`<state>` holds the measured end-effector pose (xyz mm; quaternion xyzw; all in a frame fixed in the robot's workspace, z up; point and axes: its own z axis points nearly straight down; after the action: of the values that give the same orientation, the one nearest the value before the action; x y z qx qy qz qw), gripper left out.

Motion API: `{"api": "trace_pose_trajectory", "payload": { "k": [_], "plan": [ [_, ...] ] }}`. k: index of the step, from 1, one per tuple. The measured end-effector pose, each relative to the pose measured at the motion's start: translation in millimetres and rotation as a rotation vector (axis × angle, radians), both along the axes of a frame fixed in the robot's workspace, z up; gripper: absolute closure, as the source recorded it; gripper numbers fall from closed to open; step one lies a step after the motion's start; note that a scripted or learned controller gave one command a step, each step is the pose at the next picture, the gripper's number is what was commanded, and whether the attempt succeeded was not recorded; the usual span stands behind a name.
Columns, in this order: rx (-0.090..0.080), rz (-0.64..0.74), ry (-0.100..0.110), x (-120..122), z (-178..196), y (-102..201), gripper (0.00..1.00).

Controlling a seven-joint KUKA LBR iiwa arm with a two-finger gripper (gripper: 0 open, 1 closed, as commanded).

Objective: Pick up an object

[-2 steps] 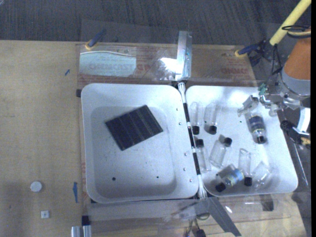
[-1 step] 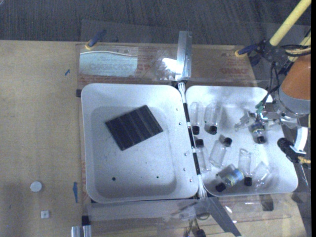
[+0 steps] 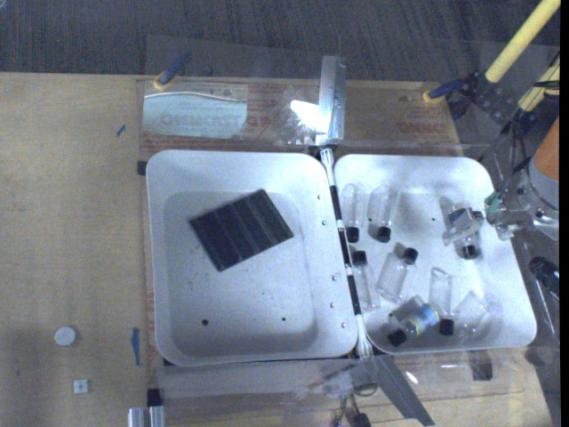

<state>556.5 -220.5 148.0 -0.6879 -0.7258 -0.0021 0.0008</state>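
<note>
Two shallow white bins sit side by side on a tan bench (image 3: pixel 62 194), their inner rims touching along a central seam.

The left bin (image 3: pixel 169 265) holds one item: a dark ribbed rectangular pad (image 3: pixel 241 229), lying flat and turned at an angle, in the upper middle of the floor. It stands clear of all four walls, with wide bare floor below it and to its right. A few small dark specks dot the lower floor.

The right bin (image 3: pixel 418 169) holds a scatter of clear vials with black caps. Two vials (image 3: pixel 366 212) lie side by side near the upper left, caps toward the camera, close to the seam. A further vial (image 3: pixel 354 269) lies along the seam wall itself. One vial (image 3: pixel 396 269) lies near the middle, tilted. A vial with a coloured label (image 3: pixel 413 318) lies at the lower edge, with two more clear vials (image 3: pixel 453 305) just beside it to the right, near the lower right corner. The upper middle of this bin's floor is bare.

The gripper (image 3: pixel 476 216) enters from the right, over the right bin's right rim. A clear vial (image 3: pixel 462 229) shows at its tip, black cap downward, near the right wall; the view is too blurred to tell whether the gripper is closed on it or only beside it.

Behind the bins, clear plastic sheeting (image 3: pixel 196 114) and a metal bracket (image 3: pixel 333 96) lie along the back edge. A small round disc (image 3: pixel 65 335) rests on the bench at lower left, well apart from the bins.
</note>
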Motion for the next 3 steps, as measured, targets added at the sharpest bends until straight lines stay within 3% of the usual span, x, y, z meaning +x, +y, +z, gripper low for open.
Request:
{"api": "trace_pose_trajectory", "payload": {
  "k": [1,3],
  "plan": [
    [-0.006,-0.017,-0.026,15,-8,2,0.00],
    [-0.011,0.007,-0.052,33,-15,2,0.00]
  ]
}}
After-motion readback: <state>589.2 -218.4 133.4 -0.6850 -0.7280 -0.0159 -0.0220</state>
